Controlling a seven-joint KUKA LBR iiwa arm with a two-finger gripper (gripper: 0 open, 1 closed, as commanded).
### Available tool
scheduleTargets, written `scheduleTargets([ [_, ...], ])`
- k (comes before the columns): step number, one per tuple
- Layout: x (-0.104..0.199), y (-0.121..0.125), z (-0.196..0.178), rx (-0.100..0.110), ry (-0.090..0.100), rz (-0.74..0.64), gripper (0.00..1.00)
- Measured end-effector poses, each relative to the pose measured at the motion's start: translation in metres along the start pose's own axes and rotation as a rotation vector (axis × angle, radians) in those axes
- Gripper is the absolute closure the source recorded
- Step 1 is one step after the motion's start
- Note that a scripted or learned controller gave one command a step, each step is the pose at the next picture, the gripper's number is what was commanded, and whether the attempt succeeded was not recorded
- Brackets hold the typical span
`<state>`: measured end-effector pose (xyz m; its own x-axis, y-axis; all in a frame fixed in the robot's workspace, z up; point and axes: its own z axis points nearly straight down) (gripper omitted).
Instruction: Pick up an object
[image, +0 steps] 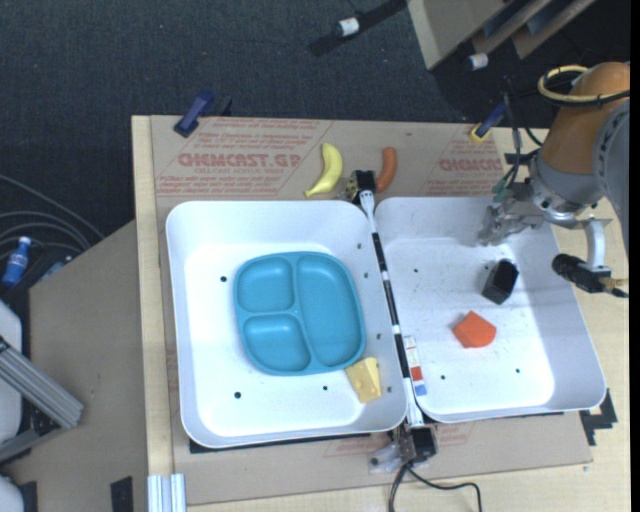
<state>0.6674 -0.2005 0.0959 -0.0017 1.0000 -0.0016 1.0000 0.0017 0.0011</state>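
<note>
I see my gripper (497, 226) hanging over the far edge of the right shallow white bin (560, 385), and I cannot tell its state from this slant. The small black block (500, 281) lies just below it in the camera view, towards the near side, its long axis running roughly near-to-far with a slight tilt. The orange wedge-shaped piece (475, 330) sits further on, near the block but apart from it. I judge the block the closer target.

A yellow banana (325, 172) and an orange sausage (386, 168) lie on the table (240, 155) behind the bins. Blue clamps (194, 114) sit at its back edge.
</note>
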Motion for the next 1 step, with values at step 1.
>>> scheduleTargets([
  [1,0.0001,-0.0001,0.0002,0.001,0.0,0.0,0.0],
])
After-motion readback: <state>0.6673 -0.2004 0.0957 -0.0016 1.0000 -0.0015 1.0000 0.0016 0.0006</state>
